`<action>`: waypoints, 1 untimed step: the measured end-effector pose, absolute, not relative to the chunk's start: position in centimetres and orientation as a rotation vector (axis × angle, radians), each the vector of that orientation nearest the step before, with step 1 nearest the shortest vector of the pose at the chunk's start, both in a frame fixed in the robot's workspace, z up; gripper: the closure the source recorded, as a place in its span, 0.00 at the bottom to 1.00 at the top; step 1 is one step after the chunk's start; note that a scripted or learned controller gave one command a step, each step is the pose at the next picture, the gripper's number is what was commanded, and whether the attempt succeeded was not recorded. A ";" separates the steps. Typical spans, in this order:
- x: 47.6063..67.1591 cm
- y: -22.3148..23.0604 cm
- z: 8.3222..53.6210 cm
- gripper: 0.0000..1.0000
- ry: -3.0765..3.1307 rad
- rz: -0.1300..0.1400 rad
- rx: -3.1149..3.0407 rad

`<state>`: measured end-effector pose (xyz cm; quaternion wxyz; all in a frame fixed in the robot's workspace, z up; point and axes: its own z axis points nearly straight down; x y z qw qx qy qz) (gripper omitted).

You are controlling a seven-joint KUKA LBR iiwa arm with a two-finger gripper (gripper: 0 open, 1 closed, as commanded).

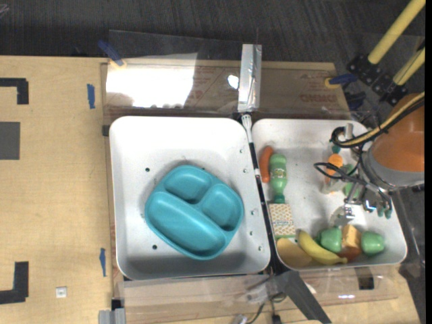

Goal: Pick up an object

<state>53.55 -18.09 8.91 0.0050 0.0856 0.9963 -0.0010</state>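
The end effector [349, 211] hangs low in the right bin [304, 135], just above a cluster of toy food; whether it is released or clenched I cannot tell. Directly beneath it lie a green piece [331, 238] and a tan wedge [349, 238], with a banana [316, 248] just beyond. A clean pick likely calls for centring on one item, since they touch each other.

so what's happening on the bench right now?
The arm has reached into the right bin from the right, with its tool low over the toys at the near end: a banana and green pieces. Nothing can be seen held. The left bin holds a teal divided plate, untouched.
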 end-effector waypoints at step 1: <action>59.5 -16.6 8.9 0.00 3.108 -0.001 0.362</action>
